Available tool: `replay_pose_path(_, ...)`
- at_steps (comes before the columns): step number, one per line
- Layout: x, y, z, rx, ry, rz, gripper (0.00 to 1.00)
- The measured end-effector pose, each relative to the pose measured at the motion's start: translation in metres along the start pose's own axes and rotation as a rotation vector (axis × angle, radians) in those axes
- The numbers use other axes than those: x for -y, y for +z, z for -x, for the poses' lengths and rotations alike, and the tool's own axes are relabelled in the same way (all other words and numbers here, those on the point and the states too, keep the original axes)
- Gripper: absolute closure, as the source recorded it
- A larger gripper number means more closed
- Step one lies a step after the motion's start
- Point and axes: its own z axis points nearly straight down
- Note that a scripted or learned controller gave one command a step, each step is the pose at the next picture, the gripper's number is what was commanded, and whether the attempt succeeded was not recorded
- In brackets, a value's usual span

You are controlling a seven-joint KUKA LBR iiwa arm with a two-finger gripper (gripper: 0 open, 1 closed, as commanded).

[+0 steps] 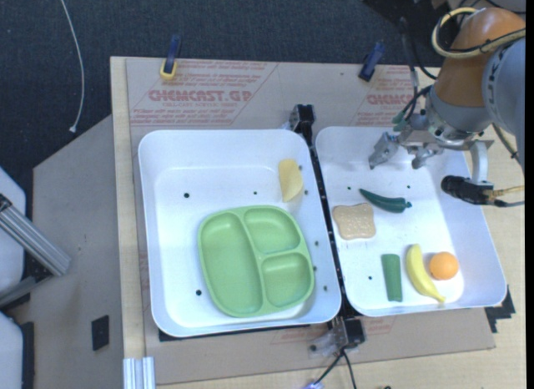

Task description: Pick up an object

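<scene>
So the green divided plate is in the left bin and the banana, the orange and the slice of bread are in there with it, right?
Not quite. The camera view shows the green divided plate in the left bin, but the banana, orange and slice of bread lie in the right bin.

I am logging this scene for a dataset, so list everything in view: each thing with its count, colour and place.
left bin: 1, white, left half of bench
right bin: 1, white, right half of bench
divided plate: 1, green, three compartments, in left bin, front middle
cheese wedge: 1, pale yellow, left bin, by right wall
chilli pepper: 1, dark green, right bin, middle
bread slice: 1, tan, right bin, left side
green stick: 1, green, right bin, front
banana: 1, yellow, right bin, front
orange: 1, orange, touching banana
clamps: 2, blue and yellow, blue, board's back edge
arm: 1, grey and orange, from the right
gripper: 1, jaws over right bin's back
</scene>
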Motion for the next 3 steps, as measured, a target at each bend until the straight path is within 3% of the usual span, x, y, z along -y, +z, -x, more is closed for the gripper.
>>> replay_pose_path(1,0.000,0.040,-0.001,0.001,0.000,0.003,0.00)
replay_pose_path(2,-0.001,0.027,-0.001,0.002,-0.001,0.008,1.00)
replay_pose_path(3,-0.004,-0.036,-0.001,0.003,0.000,0.013,1.00)
